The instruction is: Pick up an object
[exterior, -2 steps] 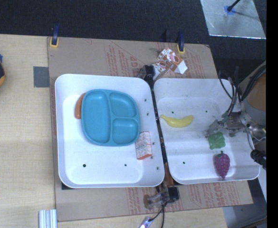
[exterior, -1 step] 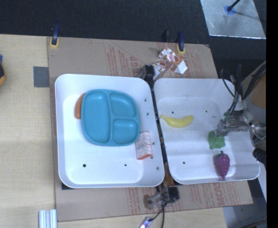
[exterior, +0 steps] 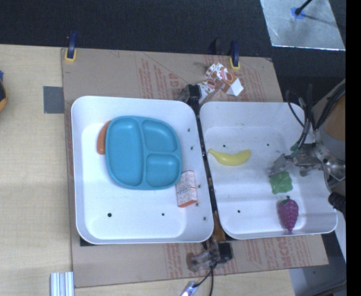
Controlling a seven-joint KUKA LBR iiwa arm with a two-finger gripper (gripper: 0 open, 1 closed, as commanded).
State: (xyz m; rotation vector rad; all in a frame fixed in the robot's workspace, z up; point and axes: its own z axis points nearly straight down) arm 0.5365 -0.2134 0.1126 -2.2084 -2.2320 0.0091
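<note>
While the gripper [exterior: 286, 163] is held low over the right bin [exterior: 254, 227], just above a green block [exterior: 281, 182], whether it is open or closed cannot be told. A banana [exterior: 230, 157] lies to the left, grapes [exterior: 287, 213] below. A blue plate [exterior: 144, 152] and carton [exterior: 187, 189] are seen in the left bin [exterior: 131, 227].

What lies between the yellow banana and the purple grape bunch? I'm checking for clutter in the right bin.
In the camera view, a small green block lies between the yellow banana and the purple grape bunch.
</note>
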